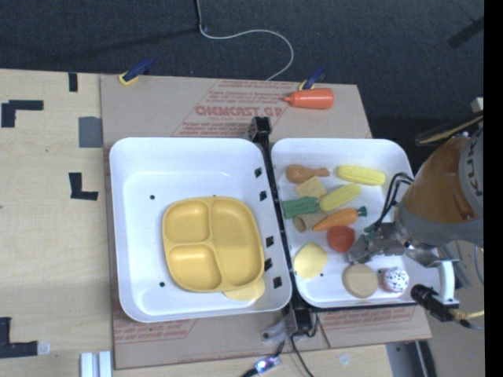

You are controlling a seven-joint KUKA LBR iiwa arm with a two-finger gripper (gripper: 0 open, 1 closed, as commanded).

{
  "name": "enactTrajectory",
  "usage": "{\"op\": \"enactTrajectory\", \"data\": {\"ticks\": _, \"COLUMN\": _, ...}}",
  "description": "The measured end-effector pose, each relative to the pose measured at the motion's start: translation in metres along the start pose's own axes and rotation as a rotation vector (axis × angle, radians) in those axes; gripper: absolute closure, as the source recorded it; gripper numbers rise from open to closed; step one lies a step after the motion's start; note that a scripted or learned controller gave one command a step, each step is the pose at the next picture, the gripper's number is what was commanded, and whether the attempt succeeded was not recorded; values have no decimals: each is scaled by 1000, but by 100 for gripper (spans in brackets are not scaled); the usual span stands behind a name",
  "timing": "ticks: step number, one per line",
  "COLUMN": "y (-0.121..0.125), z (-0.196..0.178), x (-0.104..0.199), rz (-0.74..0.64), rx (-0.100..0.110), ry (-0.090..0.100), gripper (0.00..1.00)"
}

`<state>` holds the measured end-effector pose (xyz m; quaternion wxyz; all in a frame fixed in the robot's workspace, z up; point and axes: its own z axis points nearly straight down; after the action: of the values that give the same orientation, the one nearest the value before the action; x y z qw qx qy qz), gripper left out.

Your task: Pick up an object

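The right bin (397, 157) holds several toy foods: a brown drumstick (302, 173), two corn cobs (360, 175) (339, 197), a green vegetable (300, 206), a carrot (336, 218), a red tomato (340, 239), a yellow lemon (310, 260), a tan round piece (360, 281) and a white dotted ball (394, 280). My gripper (368, 247) hangs low over the right bin's near right part. It is just right of the tomato and above the tan piece. Nothing visibly sits in it.
The left bin (134, 171) bears a yellow divided plate (212, 242) with a yellow piece (245, 292) poking out under its near edge. An orange toy (312, 98) lies on the cardboard behind the bins. The arm's grey and orange body (444, 195) overhangs the right bin's right wall.
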<state>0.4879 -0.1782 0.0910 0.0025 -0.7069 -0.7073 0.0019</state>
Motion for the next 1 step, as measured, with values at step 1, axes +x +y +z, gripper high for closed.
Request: {"op": "enactTrajectory", "data": {"ticks": 1, "y": -9, "z": -44, "x": 1, "rz": 0, "rx": -3, "ry": 0, "gripper": 100}}
